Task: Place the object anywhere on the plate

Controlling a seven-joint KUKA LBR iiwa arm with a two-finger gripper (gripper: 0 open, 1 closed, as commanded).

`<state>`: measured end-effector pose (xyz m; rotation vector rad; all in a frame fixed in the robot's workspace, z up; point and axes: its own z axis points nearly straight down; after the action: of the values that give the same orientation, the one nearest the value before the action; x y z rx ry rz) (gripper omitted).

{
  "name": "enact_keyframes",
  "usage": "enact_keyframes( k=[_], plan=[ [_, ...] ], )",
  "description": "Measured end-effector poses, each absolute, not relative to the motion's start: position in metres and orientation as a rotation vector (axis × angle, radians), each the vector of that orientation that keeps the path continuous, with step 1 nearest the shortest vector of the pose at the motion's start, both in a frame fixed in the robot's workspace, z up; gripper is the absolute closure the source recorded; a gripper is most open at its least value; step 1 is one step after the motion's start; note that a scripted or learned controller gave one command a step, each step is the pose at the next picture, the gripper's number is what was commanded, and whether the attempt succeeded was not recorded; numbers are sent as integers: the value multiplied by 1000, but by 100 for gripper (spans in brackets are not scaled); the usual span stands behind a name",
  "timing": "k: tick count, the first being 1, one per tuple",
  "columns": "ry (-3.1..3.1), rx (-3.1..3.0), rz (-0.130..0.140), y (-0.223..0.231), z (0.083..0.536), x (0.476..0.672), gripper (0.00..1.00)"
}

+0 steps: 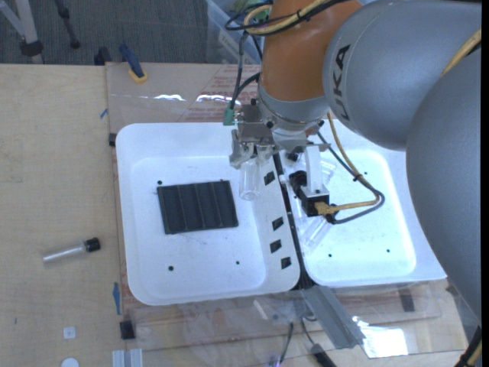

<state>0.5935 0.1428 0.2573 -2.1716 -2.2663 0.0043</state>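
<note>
Black ribbed rectangular plate [198, 206] lies flat in the left white bin [145, 228]. The gripper [250, 176] hangs over that bin's right side, just beside the plate; a clear plastic tube [249, 183] sits clamped upright between its fingers. Grey arm [382, 60] reads "KU".

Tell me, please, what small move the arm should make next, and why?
Probably a short shift toward the dark ribbed rectangular plate in the left white bin. The pincer hangs above that bin's right part, with a clear plastic tube at its tip, beside the plate rather than over it.
</note>
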Motion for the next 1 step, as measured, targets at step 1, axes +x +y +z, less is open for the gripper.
enact_keyframes(
  k=[1],
  plan=[
    [-2086, -2351, -1, 210, 286, 594, 100]
  ],
)
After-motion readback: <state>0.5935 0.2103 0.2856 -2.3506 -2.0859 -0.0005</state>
